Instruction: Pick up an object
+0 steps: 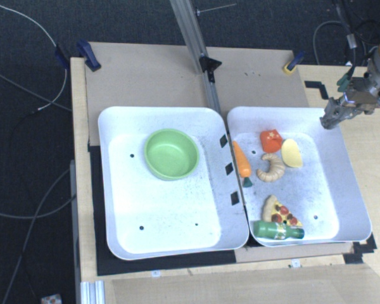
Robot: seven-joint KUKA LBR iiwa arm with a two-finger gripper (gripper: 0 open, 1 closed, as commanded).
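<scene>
Several candidate objects are being shown lying in the right bin (351,189): a red block (271,140) touching a yellow lemon-like piece (292,152) toward the bin's far side; a tan curled croissant-like piece (271,169) just beside them; an orange carrot (241,160) lying along the bin's left wall; a pizza slice (281,211) and a green bottle (275,231) lying on its side near the front rim. No object is being held; the gripper (332,118) is being carried over the far right corner of the right bin, above its rim and apart from every object; whether it is spread or closed cannot be told, since its tip is small and dark against the bench. The step in hand is judged to be the approach, with no target yet being engaged; the next move is judged to call for travel leftward and forward over the bin, then a descent onto one piece. The lemon-like piece and red block are being judged nearest, though their contact leaves little room between them; the carrot is being crowded by the wall; the croissant-like piece is being given more open floor. The left bin (120,170) is being occupied by a green bowl (171,154), well apart from the arm.
</scene>
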